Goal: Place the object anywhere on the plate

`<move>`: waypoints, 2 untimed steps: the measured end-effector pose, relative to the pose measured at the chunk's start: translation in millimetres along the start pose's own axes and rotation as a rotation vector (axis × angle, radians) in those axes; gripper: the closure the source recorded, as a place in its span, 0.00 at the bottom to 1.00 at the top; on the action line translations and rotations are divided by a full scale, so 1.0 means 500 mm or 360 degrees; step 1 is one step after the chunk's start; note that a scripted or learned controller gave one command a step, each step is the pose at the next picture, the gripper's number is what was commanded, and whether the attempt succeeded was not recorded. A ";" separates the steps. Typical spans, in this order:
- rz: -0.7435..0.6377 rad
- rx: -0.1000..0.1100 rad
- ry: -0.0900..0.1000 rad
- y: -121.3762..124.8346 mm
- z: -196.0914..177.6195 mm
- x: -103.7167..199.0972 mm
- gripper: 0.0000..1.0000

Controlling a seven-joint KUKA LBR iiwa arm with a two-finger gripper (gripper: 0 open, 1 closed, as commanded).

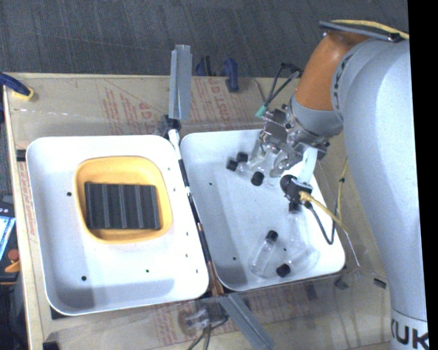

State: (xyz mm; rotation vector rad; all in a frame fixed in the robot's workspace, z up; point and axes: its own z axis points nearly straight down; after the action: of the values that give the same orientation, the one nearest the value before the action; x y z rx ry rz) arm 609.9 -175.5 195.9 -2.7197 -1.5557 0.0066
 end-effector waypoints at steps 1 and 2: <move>-0.0267 -0.0009 -0.0002 -0.120 -0.176 0.273 1.00; -0.0464 -0.0004 -0.0007 -0.108 -0.009 0.272 1.00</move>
State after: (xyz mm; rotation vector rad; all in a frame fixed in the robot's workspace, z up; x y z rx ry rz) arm 632.2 -30.8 201.1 -2.4680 -1.9364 0.0082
